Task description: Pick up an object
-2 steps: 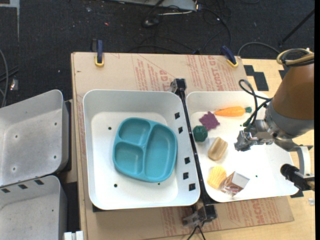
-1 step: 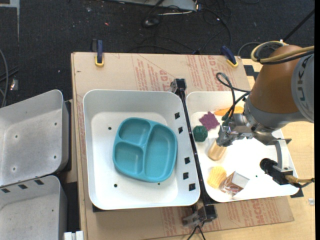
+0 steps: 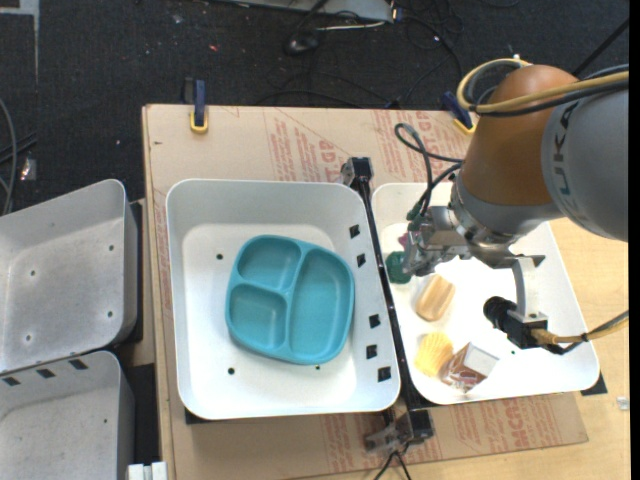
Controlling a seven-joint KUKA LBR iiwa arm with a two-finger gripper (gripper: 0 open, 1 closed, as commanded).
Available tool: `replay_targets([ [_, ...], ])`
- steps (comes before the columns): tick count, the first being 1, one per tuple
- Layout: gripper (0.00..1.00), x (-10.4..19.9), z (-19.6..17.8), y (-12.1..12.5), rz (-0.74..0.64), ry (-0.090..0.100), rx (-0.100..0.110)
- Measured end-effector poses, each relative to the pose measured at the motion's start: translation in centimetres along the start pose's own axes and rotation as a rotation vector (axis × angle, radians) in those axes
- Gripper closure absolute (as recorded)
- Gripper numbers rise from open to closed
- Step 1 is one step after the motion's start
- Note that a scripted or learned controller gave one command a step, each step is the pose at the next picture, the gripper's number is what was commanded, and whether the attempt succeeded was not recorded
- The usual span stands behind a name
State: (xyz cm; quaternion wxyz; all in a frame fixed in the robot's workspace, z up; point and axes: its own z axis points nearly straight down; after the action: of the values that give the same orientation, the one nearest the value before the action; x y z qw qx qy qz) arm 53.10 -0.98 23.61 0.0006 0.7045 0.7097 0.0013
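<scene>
My gripper [image 3: 428,251] hangs low over the upper left of the right bin [image 3: 570,298], under the orange wrist. Just below it lies a tan bread-like piece [image 3: 435,298]. A small green object [image 3: 398,264] sits at the gripper's left, close to the bin's left wall. Further toward the front lie a yellow ridged piece [image 3: 434,353] and a brown and white wrapped item [image 3: 470,365]. Nothing shows between the gripper and these objects that tells of a hold.
The left bin [image 3: 200,218] holds a teal divided plate [image 3: 291,299]. A black divider with clips [image 3: 375,278] runs between the bins. Cables and a black fitting [image 3: 505,317] hang from the arm over the right bin. Grey trays [image 3: 60,268] lie off the bench's left.
</scene>
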Motion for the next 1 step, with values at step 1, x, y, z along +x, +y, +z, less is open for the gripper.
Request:
replay_targets([
  [1, 1.00, 5.34, 1.12, 1.97, 0.000, 0.000, 0.002],
])
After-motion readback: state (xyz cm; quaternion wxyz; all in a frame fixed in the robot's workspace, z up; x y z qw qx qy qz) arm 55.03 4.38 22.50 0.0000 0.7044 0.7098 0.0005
